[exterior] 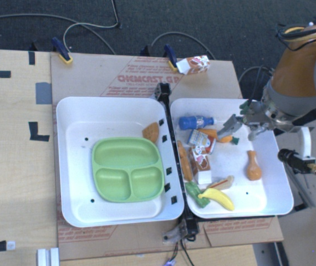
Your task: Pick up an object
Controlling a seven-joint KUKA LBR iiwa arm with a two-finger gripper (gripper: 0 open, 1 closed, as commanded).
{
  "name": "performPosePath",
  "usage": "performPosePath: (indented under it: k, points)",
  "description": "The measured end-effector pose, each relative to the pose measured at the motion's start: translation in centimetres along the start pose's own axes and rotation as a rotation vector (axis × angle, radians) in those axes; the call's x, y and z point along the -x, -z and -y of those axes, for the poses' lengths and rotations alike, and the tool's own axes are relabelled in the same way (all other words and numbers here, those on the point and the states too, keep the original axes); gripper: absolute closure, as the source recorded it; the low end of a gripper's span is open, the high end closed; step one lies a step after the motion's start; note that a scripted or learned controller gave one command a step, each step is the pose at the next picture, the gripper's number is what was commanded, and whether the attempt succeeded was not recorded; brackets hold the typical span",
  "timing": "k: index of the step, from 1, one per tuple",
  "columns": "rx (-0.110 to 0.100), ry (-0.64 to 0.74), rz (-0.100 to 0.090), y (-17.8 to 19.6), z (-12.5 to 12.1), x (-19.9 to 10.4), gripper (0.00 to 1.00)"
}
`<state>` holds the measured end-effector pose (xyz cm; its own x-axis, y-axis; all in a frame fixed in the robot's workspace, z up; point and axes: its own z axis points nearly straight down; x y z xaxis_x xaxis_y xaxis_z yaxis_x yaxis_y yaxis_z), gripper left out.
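Nearest me, banana (218, 198) lies with its long axis slanting down-right, while I see my gripper (237, 125) spread apart, unladen, above the right bin (269, 198).

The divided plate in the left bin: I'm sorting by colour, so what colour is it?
Light green plate, camera view.

A green divided plate (128, 169) lies in the left white bin (69, 148), an orange scrap (151, 131) just beside its upper right corner. Cables (91, 29) trail over dark carpet (202, 10) above; blue-yellow clamps (62, 50) grip the cardboard's (108, 76) top edge
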<state>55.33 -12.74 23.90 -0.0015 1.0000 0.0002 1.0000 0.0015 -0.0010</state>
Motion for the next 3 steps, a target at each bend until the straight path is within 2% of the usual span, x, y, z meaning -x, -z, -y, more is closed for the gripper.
performPosePath:
  k: [1, 2, 3]
  points:
    - [-0.006, -0.001, -0.001, -12.1, -5.0, 0.6, 0.00]
    - [-0.038, 0.002, 0.009, -15.5, -10.8, -0.4, 0.00]
    - [-0.033, -0.001, 0.003, -14.6, -10.9, -0.6, 1.00]
